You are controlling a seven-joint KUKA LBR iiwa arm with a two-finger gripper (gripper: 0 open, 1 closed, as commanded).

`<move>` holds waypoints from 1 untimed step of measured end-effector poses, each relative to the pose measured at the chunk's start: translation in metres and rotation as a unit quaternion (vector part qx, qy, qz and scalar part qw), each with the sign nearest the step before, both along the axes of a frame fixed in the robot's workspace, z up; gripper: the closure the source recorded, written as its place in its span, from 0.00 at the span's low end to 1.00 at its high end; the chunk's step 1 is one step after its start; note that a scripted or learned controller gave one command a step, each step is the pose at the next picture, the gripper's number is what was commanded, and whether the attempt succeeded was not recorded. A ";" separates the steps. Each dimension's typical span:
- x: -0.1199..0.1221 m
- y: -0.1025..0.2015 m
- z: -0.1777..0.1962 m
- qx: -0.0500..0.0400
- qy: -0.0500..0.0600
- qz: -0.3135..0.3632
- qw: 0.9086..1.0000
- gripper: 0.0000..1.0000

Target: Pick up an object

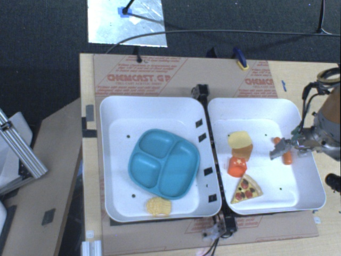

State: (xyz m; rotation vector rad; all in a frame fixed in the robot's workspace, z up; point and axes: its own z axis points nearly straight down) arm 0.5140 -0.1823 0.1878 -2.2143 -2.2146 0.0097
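The jaws point(283, 149) hover over the right bin point(298, 196) beside a small orange piece point(287, 158).

You've got 2 white bins point(154, 108) point(256, 111), 1 blue divided plate point(163, 163), 1 pizza slice point(246, 190), 1 yellow cookie-like item point(159, 206), approx. 4 other small toy foods.

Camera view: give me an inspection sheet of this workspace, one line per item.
Surface: left bin and right bin, white, side by side on a printed cardboard sheet.
Job's things: blue divided plate and yellow piece in left bin; pizza slice toy, red-orange piece, yellow-brown piece, small orange piece in right bin.
Clutter: nothing seen.
Gripper: gripper low over right bin's right side, beside the small orange piece.
Cables: black cable behind the bench.
Surroundings: foil sheet on dark floor.
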 end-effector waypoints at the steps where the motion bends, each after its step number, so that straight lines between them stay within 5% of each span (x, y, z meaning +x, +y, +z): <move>1: 0.003 0.000 0.007 -0.001 -0.006 0.002 1.000 0.00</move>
